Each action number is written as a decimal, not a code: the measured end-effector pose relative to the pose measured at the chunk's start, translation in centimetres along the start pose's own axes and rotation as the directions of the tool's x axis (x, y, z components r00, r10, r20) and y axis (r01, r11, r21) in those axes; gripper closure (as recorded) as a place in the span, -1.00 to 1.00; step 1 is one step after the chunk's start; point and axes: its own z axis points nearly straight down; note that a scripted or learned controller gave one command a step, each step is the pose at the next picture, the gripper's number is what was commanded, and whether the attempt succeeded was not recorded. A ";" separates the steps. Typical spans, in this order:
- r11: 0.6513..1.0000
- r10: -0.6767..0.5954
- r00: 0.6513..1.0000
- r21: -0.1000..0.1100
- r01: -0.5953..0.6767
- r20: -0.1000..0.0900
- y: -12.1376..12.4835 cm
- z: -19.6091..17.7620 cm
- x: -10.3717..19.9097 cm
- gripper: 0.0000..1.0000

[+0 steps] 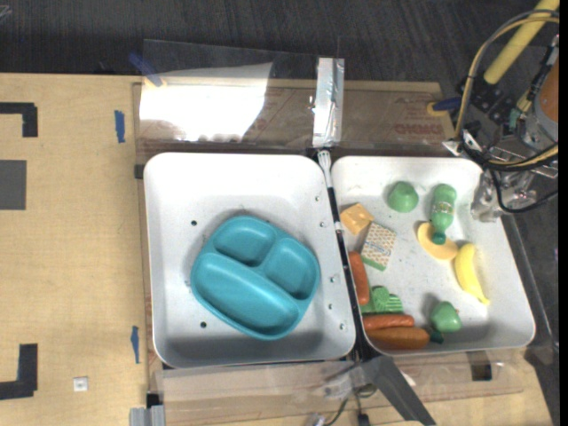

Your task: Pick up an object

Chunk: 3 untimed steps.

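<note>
The right bin (510,327) holds several toy foods. A green ball (403,195) and a green bottle (442,204) lie near its far side. Below the bottle a yellow curved piece (433,241) lies beside a banana (469,272). An orange wedge (357,217), a patterned cracker (379,244) and a carrot (358,278) sit along the left wall. A green leafy piece (384,301), a red sausage (396,327) and a green pepper (445,317) are at the near side. My gripper (486,199) hangs over the bin's far right corner, right of the bottle, with nothing seen in it.
The left bin (169,238) holds a teal divided plate (256,275). A clear plastic sheet (213,96) and a taped strip (328,100) lie behind the bins. Yellow and black cables (497,60) hang by the arm at the upper right.
</note>
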 end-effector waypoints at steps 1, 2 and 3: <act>0.998 0.061 0.998 -0.022 -0.061 0.000 -3.8 12.2 0.2 1.00; 0.998 0.062 0.998 -0.006 -0.062 0.001 -4.2 11.3 0.2 -1.00; 0.999 0.035 0.999 -0.005 -0.035 0.006 -0.1 14.3 1.8 -1.00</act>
